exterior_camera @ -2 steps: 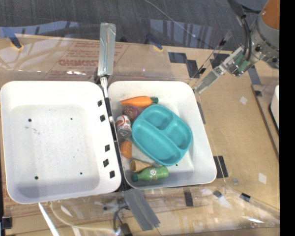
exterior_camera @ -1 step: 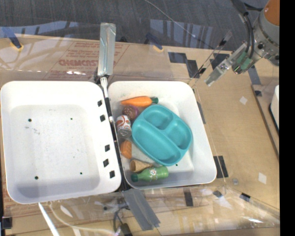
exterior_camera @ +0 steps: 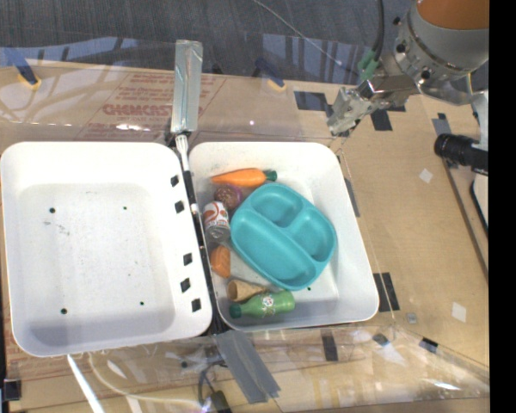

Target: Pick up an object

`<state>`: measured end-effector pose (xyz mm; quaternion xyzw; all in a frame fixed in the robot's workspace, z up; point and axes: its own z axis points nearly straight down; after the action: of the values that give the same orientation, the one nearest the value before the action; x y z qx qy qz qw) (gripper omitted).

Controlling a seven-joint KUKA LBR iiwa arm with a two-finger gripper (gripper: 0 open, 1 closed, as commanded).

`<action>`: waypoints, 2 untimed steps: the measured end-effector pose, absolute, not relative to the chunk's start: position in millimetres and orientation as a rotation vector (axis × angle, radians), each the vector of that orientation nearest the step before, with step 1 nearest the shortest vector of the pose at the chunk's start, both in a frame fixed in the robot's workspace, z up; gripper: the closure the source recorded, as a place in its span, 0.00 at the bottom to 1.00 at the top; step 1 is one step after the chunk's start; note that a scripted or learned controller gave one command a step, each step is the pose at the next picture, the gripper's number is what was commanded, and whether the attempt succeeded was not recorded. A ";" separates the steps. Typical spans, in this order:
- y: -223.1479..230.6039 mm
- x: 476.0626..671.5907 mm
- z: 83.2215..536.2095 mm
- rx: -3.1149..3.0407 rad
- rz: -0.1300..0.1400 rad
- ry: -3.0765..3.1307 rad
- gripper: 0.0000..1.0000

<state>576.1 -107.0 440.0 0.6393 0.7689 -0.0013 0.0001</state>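
Hovering past the right bin's far corner, the claw [exterior_camera: 344, 119] carries nothing; whether it's released or clenched, I can't tell. Below and left of it lie a teal plate [exterior_camera: 285, 236], carrot [exterior_camera: 237, 177] and green bottle [exterior_camera: 265, 305]. The carrot looks light, stiff; I'd pinch it mid-body, across its width.

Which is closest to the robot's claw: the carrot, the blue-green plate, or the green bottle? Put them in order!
From the gripper, in the camera view:
1. Carrot, at the right bin's top edge.
2. Teal divided plate, in the bin's middle.
3. Green bottle, at the bin's bottom edge, farthest.
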 end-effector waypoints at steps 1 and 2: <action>-122.9 634.3 439.1 2.612 -0.007 1.746 1.00; 3.0 657.7 439.1 2.741 -0.004 1.538 1.00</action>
<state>657.7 3.0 439.1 0.8721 0.4894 -0.0014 -0.0007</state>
